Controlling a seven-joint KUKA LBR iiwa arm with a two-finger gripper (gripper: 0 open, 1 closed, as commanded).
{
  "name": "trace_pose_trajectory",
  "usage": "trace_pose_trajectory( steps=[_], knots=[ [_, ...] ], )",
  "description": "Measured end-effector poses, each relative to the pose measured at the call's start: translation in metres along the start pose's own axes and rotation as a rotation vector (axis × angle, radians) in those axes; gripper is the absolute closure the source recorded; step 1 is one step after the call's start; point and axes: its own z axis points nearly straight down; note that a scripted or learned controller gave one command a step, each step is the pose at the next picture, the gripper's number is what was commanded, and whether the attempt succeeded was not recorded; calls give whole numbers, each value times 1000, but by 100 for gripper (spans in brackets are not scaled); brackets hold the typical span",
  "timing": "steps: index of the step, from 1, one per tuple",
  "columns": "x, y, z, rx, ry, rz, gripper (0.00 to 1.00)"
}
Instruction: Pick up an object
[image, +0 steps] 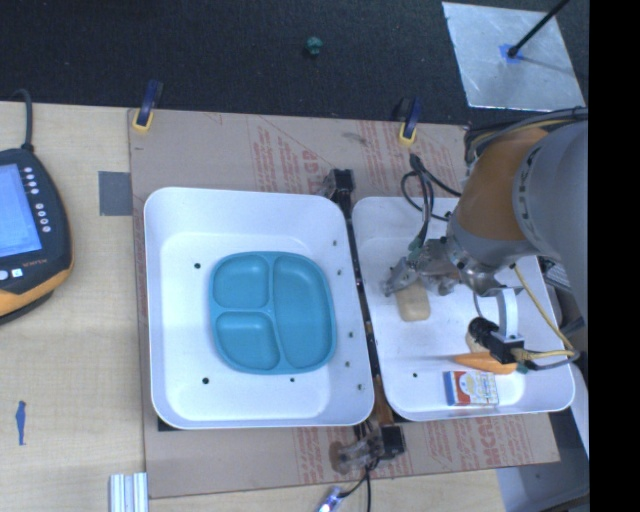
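A robotics lab: teach pendant (25, 232) on the bench, clamped cardboard (250, 150) under two white bins (170, 215)

tan block (413, 306) | small, rounded, lying flat | right bin (430, 385), upper middle (just under the gripper (411, 281)) | fingers' grip unclear

Two bins sit side by side on the bench. In the left bin (160, 300) lies a plate with three parts (272, 311), right in the middle. My arm (520, 190) reaches in from the right, over the back of the right bin (385, 370). My gripper (415, 278) hangs just above a small block (413, 304) (it may be touching, I cannot tell). A little box (470, 388) lies near the front edge. A handset (30, 230) rests far left on the bench.
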Motion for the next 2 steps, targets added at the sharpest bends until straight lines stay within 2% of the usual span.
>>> trace_pose_trajectory(
  steps=[1,2],
  knots=[
    [-1,0,-10,2,0,-1,100],
    [68,-1,-101,-1,3,4,100]
  ],
)
